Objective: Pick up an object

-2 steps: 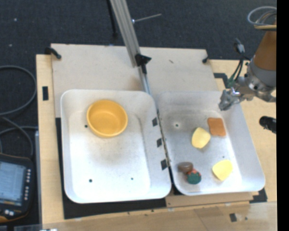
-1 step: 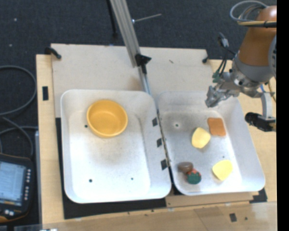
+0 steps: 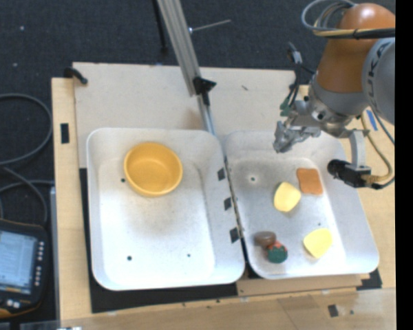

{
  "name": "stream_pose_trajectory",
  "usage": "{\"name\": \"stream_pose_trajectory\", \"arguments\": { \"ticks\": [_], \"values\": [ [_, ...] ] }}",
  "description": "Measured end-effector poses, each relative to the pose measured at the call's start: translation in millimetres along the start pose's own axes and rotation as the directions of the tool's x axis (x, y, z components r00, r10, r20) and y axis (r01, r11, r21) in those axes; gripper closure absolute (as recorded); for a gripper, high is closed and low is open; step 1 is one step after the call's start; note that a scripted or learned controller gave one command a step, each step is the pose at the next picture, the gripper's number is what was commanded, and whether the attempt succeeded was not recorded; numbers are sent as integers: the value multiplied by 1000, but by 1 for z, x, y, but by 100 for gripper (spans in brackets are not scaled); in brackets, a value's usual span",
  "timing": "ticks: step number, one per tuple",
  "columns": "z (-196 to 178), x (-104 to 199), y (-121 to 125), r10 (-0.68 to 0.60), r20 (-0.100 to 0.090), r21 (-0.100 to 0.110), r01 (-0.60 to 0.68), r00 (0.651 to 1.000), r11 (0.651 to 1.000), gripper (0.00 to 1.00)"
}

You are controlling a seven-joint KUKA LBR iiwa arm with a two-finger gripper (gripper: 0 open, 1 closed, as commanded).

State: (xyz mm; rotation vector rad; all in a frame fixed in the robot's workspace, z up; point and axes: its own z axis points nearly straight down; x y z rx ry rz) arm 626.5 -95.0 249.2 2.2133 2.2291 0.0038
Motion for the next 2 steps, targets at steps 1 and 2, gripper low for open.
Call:
{"name": "stream_pose_trajectory", "arguments": {
  "ticks": [1, 2],
  "values": [
    [0, 49, -4, 1, 0, 1, -1, 1000, 1000, 100],
    [8, 93, 0, 1, 0, 4, -1, 1000, 1000, 100]
  ]
}}
